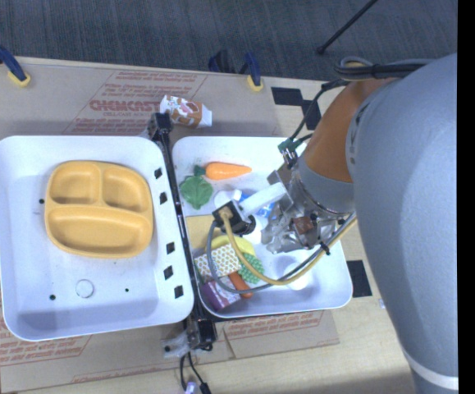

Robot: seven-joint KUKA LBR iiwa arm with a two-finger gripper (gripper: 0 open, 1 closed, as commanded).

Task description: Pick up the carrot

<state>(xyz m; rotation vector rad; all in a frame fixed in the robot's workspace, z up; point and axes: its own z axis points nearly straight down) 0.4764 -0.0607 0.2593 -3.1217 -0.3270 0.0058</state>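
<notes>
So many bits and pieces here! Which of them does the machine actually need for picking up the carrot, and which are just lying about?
Part of the job:
- the carrot, lying near the far edge of the right bin
- the robot's hand, low over that bin

Just lying about:
- yellow divided plate in the left bin
- green leafy toy beside the carrot
- small carton on the cardboard beyond the bins

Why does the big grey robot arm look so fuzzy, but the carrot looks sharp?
In the camera view, the arm sits close to the lens, so it blurs; the carrot lies farther down in the right bin, in focus, under even light with soft shadows.
</notes>
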